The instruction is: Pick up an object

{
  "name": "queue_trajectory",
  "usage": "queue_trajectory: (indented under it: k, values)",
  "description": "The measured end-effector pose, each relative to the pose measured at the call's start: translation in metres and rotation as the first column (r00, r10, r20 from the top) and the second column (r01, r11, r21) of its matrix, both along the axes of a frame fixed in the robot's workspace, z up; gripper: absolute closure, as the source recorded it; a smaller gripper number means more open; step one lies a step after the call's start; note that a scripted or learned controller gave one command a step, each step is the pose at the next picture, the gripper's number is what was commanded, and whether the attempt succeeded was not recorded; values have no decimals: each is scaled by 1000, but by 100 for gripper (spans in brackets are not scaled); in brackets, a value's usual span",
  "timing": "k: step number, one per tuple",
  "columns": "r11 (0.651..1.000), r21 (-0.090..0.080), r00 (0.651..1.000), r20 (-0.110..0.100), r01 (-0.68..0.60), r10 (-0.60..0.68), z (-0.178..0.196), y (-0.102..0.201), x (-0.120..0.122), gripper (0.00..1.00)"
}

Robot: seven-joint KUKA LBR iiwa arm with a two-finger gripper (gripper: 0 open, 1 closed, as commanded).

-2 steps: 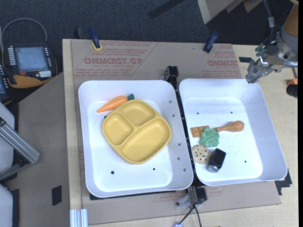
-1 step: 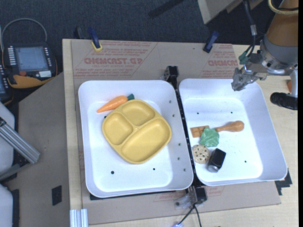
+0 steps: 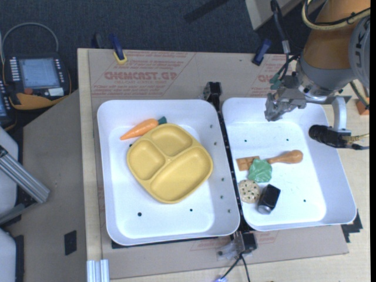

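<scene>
Hovering tool [image 3: 276, 111] over right bin [image 3: 329, 207], grip state unclear; board [image 3: 176, 69] printed "CHEMCAST GP".

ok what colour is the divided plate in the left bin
Yellow. The three-compartment plastic plate shows plainly in the camera view, beside an orange toy carrot.

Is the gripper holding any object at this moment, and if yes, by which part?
Nothing is held. The gripper hangs over the back of the right bin, with nothing between its fingers.
</scene>
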State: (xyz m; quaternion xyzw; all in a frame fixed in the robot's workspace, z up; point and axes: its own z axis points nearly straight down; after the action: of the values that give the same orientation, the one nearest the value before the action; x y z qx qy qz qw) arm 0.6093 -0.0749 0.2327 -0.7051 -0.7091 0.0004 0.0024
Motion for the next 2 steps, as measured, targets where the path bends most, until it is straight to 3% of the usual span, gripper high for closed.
queue_trajectory:
  k: [2]
  values:
    - [1000, 0, 1000, 1, -1, 1, 4, 113, -42, 100]
